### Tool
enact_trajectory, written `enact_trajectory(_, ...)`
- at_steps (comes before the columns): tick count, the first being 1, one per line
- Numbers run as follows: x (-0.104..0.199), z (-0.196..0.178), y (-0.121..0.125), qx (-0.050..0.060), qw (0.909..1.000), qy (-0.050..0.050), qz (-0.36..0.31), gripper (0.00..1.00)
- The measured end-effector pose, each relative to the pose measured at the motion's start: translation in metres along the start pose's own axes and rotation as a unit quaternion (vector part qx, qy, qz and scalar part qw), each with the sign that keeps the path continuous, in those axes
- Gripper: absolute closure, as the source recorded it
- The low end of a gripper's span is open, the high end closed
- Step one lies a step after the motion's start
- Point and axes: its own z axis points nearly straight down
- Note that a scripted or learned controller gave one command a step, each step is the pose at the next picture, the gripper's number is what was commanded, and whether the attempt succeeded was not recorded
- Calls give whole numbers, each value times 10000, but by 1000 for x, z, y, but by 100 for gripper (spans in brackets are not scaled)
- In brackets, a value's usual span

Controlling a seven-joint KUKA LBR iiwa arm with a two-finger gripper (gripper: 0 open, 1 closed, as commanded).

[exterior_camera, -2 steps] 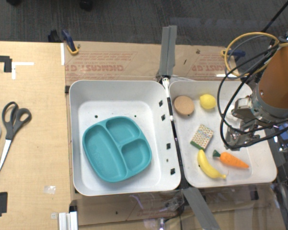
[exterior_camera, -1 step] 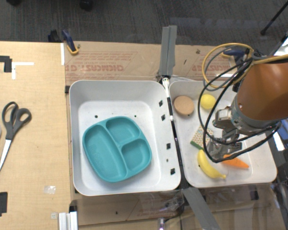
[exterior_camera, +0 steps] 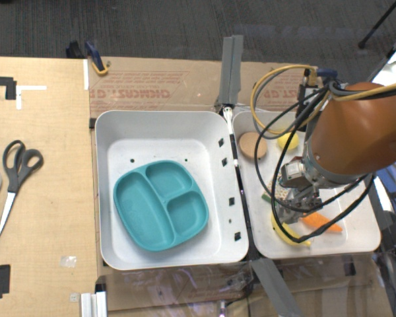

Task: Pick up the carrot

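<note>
Two shallow white bins sat side by side on a bench [exterior_camera: 46, 256], seen from above at a slant. The left bin [exterior_camera: 105, 197] held a teal divided plate [exterior_camera: 160, 205] near its middle. The right bin [exterior_camera: 364, 238] held the carrot [exterior_camera: 322, 223], lying near its front edge toward the right corner, just beside a banana [exterior_camera: 287, 233]. A brown egg-like object [exterior_camera: 252, 146] lay near that bin's back left corner. The arm [exterior_camera: 356, 131] reached in from the right, its jaws [exterior_camera: 297, 193] low over the bin, just left of the carrot; tangled cables hid them, so I could not tell how they stood. Scissors [exterior_camera: 16, 170] lay at the bench's left edge.
</note>
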Motion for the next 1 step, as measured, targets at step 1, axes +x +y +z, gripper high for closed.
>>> enact_trajectory(1, -71, 10, 4, -7, 9999, -1, -108, 100)
